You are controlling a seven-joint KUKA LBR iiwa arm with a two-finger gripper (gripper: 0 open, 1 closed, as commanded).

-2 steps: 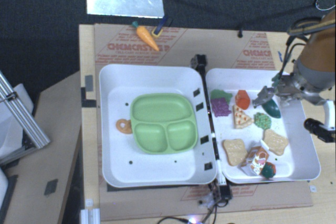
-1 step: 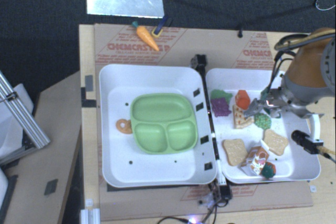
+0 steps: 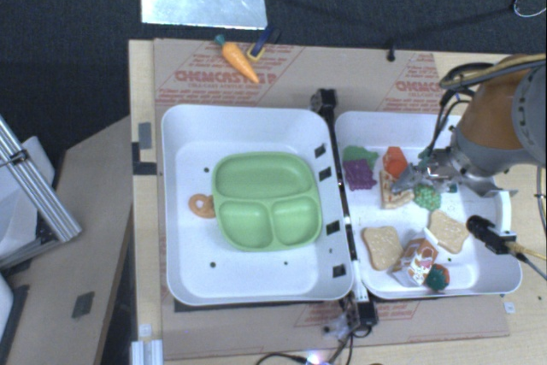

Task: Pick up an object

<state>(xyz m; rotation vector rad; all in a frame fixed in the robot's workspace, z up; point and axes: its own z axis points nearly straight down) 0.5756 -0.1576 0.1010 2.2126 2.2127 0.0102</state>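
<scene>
The right bin (image 3: pixel 487 278) holds several toy foods: a purple grape bunch (image 3: pixel 360 175) with a green one (image 3: pixel 360 156) behind it, a red pepper (image 3: pixel 394 160), a wedge of sandwich (image 3: pixel 395 194), a green broccoli piece (image 3: pixel 426 199), two bread slices (image 3: pixel 382 245) (image 3: pixel 448 231), a small carton (image 3: pixel 417 261) and a green ball (image 3: pixel 438 276). My gripper (image 3: pixel 417 178) is low in this bin, between the red pepper and the broccoli, right over the sandwich wedge. The grey wrist and orange band (image 3: pixel 500 120) rise to the right of it.
The left bin (image 3: pixel 184 269) holds a green divided plate (image 3: pixel 265 201) and a small orange ring (image 3: pixel 202 206) beside it. A toy carrot (image 3: pixel 239 61) lies on the cardboard behind the bins. A dark, elongated part (image 3: pixel 487 235) lies over the right bin's right side.
</scene>
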